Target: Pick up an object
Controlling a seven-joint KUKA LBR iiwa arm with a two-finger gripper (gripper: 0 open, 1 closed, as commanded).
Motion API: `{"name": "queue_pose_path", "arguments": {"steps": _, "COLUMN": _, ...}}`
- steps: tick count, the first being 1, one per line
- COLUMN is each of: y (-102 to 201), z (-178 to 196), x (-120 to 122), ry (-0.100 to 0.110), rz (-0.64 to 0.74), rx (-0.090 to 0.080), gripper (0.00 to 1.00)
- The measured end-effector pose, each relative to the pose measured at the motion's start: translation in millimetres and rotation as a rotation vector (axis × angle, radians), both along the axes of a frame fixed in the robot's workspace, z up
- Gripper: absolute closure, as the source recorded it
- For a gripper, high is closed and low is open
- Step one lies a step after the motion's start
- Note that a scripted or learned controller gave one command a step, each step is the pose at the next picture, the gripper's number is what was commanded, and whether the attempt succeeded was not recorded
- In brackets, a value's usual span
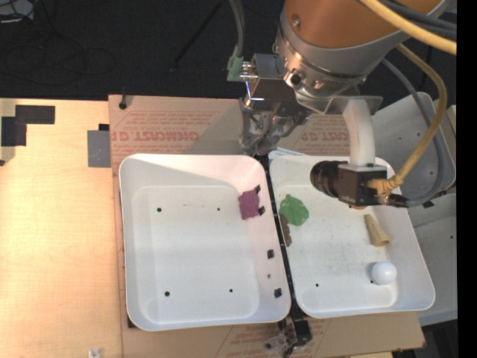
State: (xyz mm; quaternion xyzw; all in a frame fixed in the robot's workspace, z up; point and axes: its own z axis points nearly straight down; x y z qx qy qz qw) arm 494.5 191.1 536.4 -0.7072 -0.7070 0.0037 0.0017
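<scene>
Progress looks slight: nothing has been lifted, as far as I can judge. The gripper hangs at the 12 o'clock end of the seam between the left bin and the right bin, just above their far rims. It is a dark, blurred tangle from where I stand, and I cannot tell whether it is open or closed, or whether anything is in it.

Every candidate I can see lies on a bin floor. A purple block sits against the left bin's 3 o'clock wall. In the right bin, a green lump rests near the 9 o'clock wall, a tan peg lies toward 3 o'clock, and a white ball sits near the 4 o'clock corner. The purple block and green lump are nearest the gripper. Choosing one, descending, closing on it and raising it all seem left to do.
</scene>
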Motion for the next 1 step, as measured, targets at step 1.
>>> {"name": "queue_pose_path", "arguments": {"steps": 1, "y": 52.9, "z": 0.6, "x": -0.7, "ry": -0.004, "rz": 0.003, "rx": 0.002, "gripper": 1.0}}
